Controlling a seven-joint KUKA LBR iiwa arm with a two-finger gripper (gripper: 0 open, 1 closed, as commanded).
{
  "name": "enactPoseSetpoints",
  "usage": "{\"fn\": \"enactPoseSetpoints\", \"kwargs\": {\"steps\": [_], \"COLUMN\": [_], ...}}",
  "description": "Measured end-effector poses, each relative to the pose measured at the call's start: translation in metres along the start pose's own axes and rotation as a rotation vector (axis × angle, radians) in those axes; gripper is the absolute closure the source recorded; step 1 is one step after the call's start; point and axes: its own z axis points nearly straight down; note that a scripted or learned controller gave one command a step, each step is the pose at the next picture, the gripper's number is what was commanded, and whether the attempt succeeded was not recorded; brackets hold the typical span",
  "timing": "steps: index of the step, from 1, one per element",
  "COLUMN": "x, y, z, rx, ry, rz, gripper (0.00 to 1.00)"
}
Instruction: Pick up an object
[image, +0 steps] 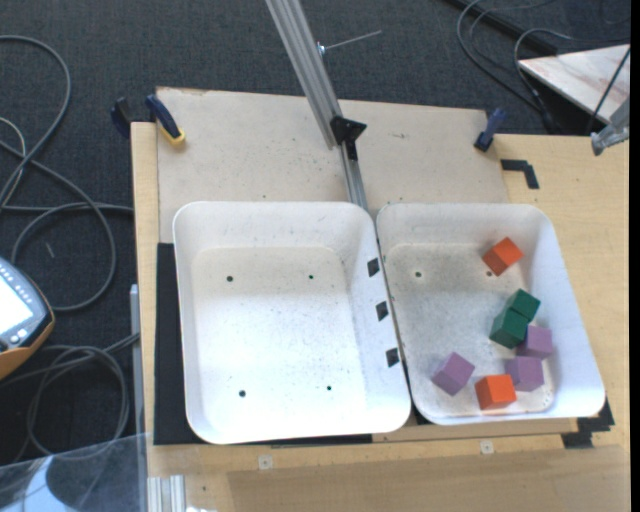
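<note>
Several small blocks lie in the right bin (560, 270). An orange block (502, 255) sits near its far right side. A green block (515, 318) lies lower down, touching a purple block (539, 341) on its right. Another purple block (525, 372) sits just below them, next to an orange block (495, 391) near the front rim. A third purple block (453, 373) lies apart, toward the bin's front middle.
The left bin (200, 240) stands beside the right one, with black clips (381, 311) along the shared rim. A slanted metal pole (310, 70) rises from the bench's back. Blue clamps (165, 118) hold the board's back corners.
</note>
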Motion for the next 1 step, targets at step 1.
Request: {"fn": "enactPoseSetpoints", "kwargs": {"steps": [1], "x": [-0.0085], "y": [0.0749], "z": [0.0455], "rx": [0.009], "ry": [0.004], "rz": [-0.006], "gripper": [0.00]}}
